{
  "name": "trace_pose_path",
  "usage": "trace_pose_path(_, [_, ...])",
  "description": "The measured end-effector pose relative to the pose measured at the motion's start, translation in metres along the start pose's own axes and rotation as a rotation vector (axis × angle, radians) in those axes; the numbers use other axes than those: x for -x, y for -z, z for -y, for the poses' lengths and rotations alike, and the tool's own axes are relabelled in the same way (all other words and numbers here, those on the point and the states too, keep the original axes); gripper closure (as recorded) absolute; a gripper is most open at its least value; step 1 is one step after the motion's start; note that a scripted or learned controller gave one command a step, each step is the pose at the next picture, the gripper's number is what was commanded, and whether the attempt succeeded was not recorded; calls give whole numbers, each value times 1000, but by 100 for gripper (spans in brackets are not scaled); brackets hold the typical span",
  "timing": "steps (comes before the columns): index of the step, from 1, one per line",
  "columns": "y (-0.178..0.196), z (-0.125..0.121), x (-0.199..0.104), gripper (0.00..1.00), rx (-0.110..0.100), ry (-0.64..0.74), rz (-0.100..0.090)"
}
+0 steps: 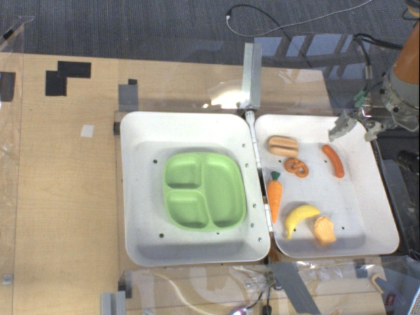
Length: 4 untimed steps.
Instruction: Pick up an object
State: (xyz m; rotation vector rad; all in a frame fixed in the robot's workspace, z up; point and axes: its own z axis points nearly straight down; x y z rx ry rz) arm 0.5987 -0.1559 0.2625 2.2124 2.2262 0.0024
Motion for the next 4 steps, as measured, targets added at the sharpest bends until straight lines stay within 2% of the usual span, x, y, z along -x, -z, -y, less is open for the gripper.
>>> trace_pose_path(1, [-75,14,17,0,-1,86,0])
trace_pose_path(2, [-174,-21,39,0,6,-80,1])
trace_pose_path(3, [-161,-24,37,100,14,-75,1])
trace_pose_path(4, [-57,3,6,100,4,-135,0])
